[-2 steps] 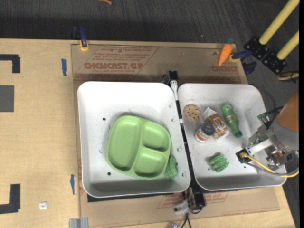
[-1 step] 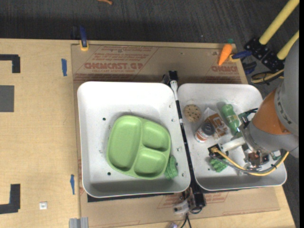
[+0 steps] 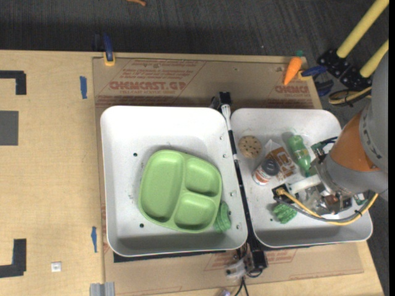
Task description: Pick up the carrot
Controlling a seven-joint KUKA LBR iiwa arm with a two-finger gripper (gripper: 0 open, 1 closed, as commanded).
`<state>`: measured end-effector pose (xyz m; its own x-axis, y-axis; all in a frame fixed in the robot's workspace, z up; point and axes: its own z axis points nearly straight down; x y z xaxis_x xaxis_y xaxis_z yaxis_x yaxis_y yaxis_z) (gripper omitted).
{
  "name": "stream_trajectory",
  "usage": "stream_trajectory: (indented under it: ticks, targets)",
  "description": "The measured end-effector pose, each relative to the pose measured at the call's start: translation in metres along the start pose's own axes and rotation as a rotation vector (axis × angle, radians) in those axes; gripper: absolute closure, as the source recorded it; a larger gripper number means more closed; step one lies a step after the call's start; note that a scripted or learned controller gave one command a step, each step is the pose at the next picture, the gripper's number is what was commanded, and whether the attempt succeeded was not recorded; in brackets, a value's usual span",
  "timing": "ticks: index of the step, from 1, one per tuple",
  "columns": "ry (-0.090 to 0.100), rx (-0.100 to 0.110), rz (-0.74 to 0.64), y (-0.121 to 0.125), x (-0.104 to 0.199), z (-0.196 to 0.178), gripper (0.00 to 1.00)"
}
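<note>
Even, soft overhead light, moderately bright; the two white bins (image 3: pixel 117 165) read near blown-out on their flat floors, with a mild sheen along the rims and a dull highlight on the green tray (image 3: pixel 179 190). Shadows are short and faint, a thin dark line under the near edge of the bins and shading inside the tray's compartments, while the dark floor (image 3: pixel 216 11) at the top stays dim and low in contrast. Overall slightly soft and grainy, small items in the right bin smeared, the arm (image 3: pixel 364 159) at the right edge a little blurred.
</note>
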<state>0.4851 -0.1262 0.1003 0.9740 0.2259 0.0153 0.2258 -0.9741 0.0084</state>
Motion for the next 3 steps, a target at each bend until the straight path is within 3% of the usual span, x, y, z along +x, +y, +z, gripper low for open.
stream_trajectory:
  ticks: [1, 2, 3]
  targets:
    - [0.000, 0.000, 0.000, 0.0000, -0.0001, 0.0001, 0.00]
    - [-0.001, 0.001, -0.001, -0.0003, 0.0004, -0.0095, 1.00]
    - [-0.001, 0.001, -0.001, -0.0003, 0.0003, -0.0094, 0.00]
